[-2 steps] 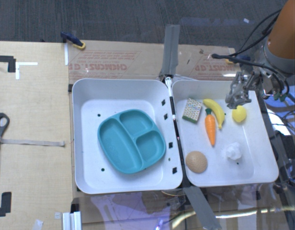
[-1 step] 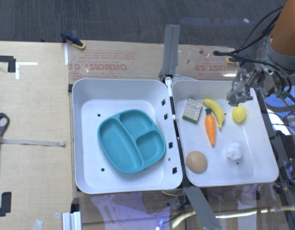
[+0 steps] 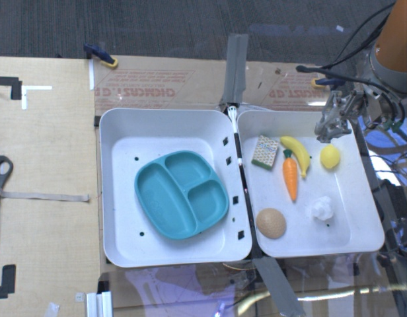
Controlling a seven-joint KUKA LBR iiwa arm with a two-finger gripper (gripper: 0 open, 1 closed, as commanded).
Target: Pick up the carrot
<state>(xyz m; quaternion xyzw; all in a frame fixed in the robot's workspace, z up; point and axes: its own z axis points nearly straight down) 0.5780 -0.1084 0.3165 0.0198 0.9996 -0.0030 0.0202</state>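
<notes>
The carrot (image 3: 291,177) lies in the right bin (image 3: 362,240), touching the banana (image 3: 297,152) just beside it. The lemon (image 3: 330,157) sits near. The gripper (image 3: 332,129) hangs above the lemon; how far it is open I cannot tell.

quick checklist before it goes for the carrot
1. Carrot in view and uncovered, in the right bin: ok.
2. Gripper free of objects: ok, nothing seen between its fingers.
3. Gripper over the carrot: not ok, it sits near the bin's upper right edge, up and to the right of the carrot, close to the lemon.
4. Room around the carrot: not ok, the banana lies against its upper end; the sponge is close on the left.
5. Finger opening: cannot tell from this view.
6. Lower end of carrot clear: ok, the brown ball and white lump lie apart from it.
</notes>
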